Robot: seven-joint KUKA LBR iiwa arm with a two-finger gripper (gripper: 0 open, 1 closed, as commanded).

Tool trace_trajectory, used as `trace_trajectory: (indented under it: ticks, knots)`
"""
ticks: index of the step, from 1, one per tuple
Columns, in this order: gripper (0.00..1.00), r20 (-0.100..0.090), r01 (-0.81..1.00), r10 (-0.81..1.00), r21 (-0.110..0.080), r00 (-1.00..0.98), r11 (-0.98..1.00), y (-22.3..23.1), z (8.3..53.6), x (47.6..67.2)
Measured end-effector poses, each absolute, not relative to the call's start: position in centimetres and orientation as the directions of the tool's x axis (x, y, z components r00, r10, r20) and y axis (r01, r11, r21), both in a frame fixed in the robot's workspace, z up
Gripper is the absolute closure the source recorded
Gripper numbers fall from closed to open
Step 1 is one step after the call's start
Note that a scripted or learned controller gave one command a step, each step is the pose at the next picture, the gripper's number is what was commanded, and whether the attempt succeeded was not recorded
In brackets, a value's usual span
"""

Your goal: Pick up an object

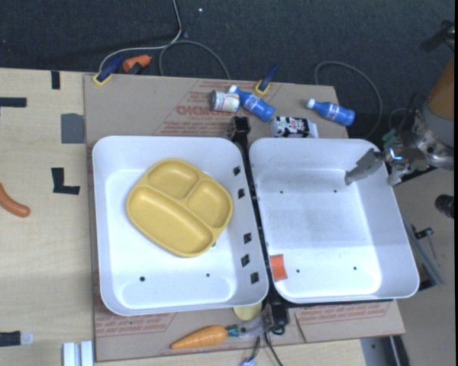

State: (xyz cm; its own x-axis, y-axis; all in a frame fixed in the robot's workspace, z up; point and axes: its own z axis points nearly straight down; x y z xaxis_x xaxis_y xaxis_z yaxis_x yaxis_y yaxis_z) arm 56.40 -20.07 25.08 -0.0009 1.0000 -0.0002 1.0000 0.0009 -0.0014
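A yellow divided plate (180,206) lies in the left bin (111,227). A small orange piece (277,266) rests near the left wall of the right bin (382,280). My gripper (382,167) hovers over the right bin's far right corner, at the rim. Its fingers (361,169) are spread open with nothing between them. The gripper is far from both the orange piece and the plate.
Behind the bins lie a white bottle (224,100), two blue bottles (256,105) (332,112) and a black-and-white pack (294,126). A carrot (200,338) lies in front of the bins. A sausage (9,199) sits on the bench at far left.
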Motion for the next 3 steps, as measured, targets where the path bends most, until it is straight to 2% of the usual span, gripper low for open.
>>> trace_trajectory:
  ticks: [1,2,3]
  knots:
    - [0.00,0.005,1.000,1.000,-0.013,0.000,0.000,-16.5,18.1,49.8]
    - [0.00,-0.004,1.000,1.000,0.005,-0.004,0.004,-9.4,8.4,55.3]
    - [0.00,-0.002,1.000,1.000,0.006,-0.003,0.003,-11.5,8.6,62.9]
